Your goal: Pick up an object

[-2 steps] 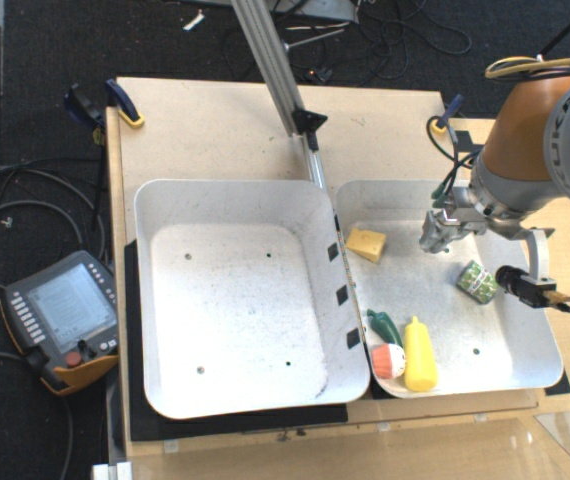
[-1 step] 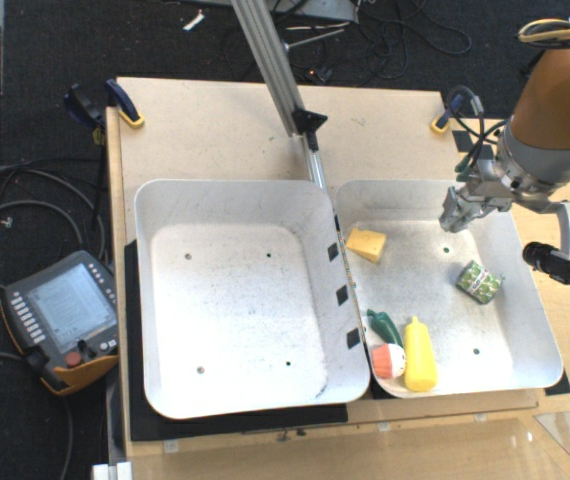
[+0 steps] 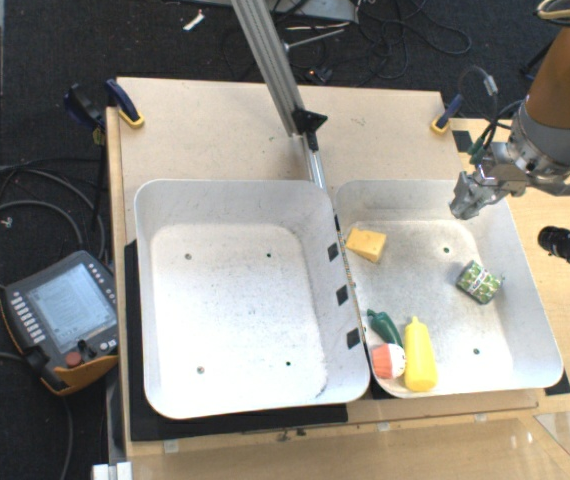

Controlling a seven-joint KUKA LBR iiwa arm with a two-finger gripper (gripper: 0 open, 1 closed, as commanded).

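The right bin [image 3: 525,368] holds a yellow foam wedge [image 3: 366,244] near its left wall. A green patterned block [image 3: 480,282] lies toward its right side. At the front lie a yellow bottle [image 3: 420,354] and, touching its left side, a red and white toy with a green top [image 3: 386,349]. My gripper [image 3: 465,203] hangs over the bin's far right part, above and behind the green block, apart from every object. Nothing shows between its fingers.
The left bin [image 3: 165,218] sits beside the right one, the two sharing a middle edge with black tabs. A slanted metal pole [image 3: 270,53] crosses the bench's far side. Yellow clamps [image 3: 125,108] grip the far bench corners. A teach pendant [image 3: 60,313] lies left of the bench.
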